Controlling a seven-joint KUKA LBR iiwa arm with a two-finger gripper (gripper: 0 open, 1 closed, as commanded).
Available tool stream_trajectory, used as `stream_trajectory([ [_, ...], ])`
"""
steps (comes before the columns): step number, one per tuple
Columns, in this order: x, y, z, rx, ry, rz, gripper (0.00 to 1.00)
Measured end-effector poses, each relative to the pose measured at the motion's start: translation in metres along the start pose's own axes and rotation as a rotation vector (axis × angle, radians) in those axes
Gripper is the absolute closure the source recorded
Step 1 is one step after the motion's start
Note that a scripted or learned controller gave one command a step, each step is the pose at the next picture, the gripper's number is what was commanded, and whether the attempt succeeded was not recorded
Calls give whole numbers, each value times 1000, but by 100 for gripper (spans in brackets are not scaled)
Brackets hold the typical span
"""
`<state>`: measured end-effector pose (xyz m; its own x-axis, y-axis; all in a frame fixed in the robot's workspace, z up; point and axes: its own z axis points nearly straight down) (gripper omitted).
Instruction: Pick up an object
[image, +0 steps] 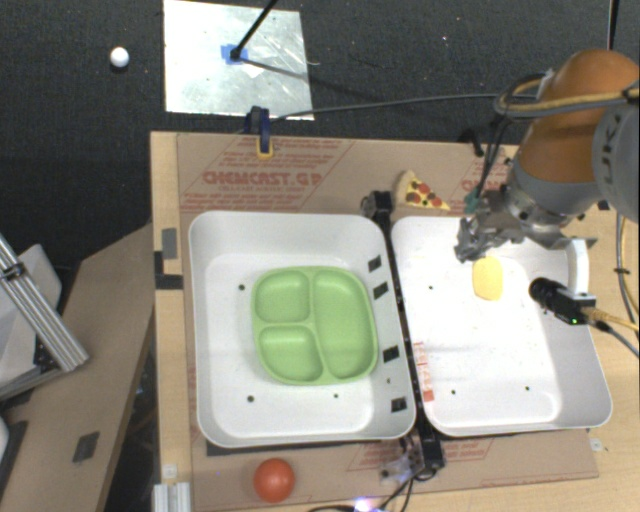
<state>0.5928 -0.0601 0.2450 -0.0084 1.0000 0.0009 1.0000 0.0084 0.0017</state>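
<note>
Camera view, foreground to background. An orange ball (274, 479) lies on the bench's near edge, outside the bins. Behind it stand two shallow white bins: the left bin (215, 300) holds a green divided plate (313, 324) near its centre, with bare floor around it; the right bin (520, 390) has a wide open floor across its near half. A yellow object (488, 279) lies in the far part of the right bin. The gripper (472, 249) sits just beyond and to the left of it, tips close to its far edge; contact and finger state cannot be told. Beyond the bins, a pizza-slice toy (422, 191) rests on the brown board (300, 175).
</note>
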Motion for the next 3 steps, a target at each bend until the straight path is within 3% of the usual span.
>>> stream_trajectory([
  [3, 158, -12, 12, 0, 1, -1, 100],
])
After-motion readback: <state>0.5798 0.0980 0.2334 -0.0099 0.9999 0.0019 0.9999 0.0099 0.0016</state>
